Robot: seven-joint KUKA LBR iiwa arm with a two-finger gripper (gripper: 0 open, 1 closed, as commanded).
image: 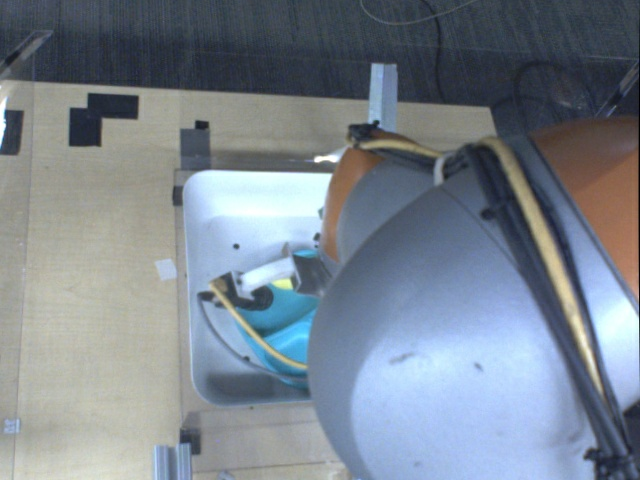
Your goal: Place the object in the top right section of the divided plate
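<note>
- Dark carpet [200, 8] at the back, one thin cable [440, 13] looped on it; pale wood tabletop [90, 298] in front.
- One grey arm [460, 318] with an orange band covers the right half of the tabletop.
- End effector [308, 270] sits low in the white bin [215, 208], mostly under the arm. Spread or pressed together: cannot tell.
- Count: one white bin, one turquoise plate [285, 326], one small yellow thing [283, 284].
- Turquoise plate lies in the bin's lower right, partly under the arm; its dividers are hidden.
- Yellow thing, probably the task object, sits at the plate's upper edge, just beside the end effector. Held or resting: cannot tell.
- Progress, my read: object is at the plate, but placement in the top right section is unconfirmed. Left: verify the section, release, retract.
</note>
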